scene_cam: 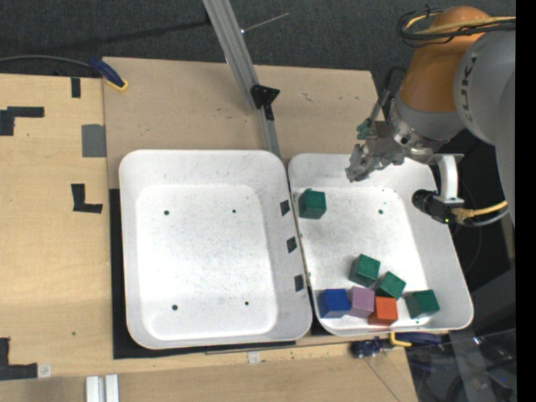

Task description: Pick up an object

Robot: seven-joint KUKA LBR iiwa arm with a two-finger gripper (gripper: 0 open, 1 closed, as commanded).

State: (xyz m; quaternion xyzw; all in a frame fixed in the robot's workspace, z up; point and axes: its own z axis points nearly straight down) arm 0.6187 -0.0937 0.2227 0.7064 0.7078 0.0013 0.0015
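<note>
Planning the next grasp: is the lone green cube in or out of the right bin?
In. The lone green cube sits on the right bin floor near its left wall, apart from the gripper.

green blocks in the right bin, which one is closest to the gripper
The lone green block near the bin's upper left, just below and left of the gripper. The other three green blocks sit in the cluster at the bin's near end.

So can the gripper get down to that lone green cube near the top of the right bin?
Probably yes. The green cube sits alone on bare bin floor, well apart from the cluster of blocks, and the gripper hangs just up and right of it.
</note>
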